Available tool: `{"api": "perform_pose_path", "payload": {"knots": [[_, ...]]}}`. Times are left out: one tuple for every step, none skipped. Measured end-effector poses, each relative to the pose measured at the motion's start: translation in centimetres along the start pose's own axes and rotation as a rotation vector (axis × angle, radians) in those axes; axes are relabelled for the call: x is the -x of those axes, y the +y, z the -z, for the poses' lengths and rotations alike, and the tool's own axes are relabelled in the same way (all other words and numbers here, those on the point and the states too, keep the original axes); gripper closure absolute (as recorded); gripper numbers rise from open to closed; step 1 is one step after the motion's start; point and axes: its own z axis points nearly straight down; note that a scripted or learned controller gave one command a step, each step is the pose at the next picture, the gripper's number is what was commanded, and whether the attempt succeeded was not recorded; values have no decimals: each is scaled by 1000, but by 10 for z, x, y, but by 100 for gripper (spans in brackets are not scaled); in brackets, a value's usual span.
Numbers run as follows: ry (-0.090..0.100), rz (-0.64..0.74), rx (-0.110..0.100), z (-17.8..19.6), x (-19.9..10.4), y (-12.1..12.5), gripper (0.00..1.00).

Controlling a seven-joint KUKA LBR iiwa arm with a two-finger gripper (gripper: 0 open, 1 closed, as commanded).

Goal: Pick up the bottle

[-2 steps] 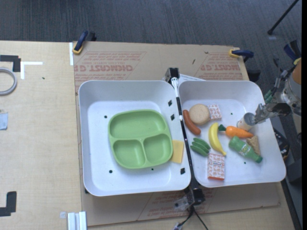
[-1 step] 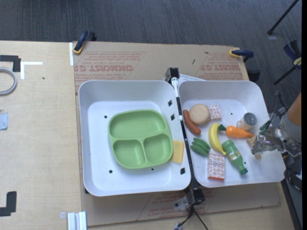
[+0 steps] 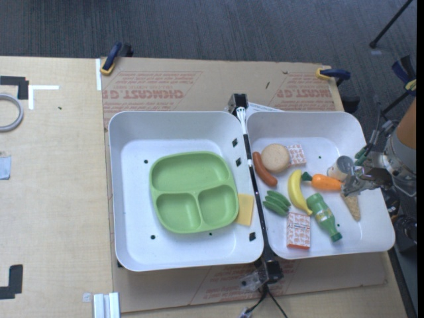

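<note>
Approach stage of the pick. The green bottle [image 3: 324,218] lies on its side in the right bin [image 3: 371,244], slanted, cap toward the near-right corner, just beside the banana [image 3: 297,192] and the red-and-white packet [image 3: 299,230]. The claw [image 3: 356,181] hangs over the bin's right side, above and to the right of the bottle, near the carrot [image 3: 326,183]; whether it is released or clenched cannot be told, and nothing is seen in its grip. The next move likely calls for shifting over the bottle's body, aligning across its width, then descending.

Red mirrored print on the cardboard sheet [image 3: 199,85] is not legible.
</note>
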Motion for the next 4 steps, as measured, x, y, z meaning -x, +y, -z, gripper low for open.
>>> {"api": "perform_pose_path", "payload": {"knots": [[0, 196, -1, -16, -58, -8, 100], [0, 343, 2, 16, -115, -16, 100], [-1, 732, 2, 25, -152, -21, 100], [0, 463, -1, -7, -261, -29, 100]]}}
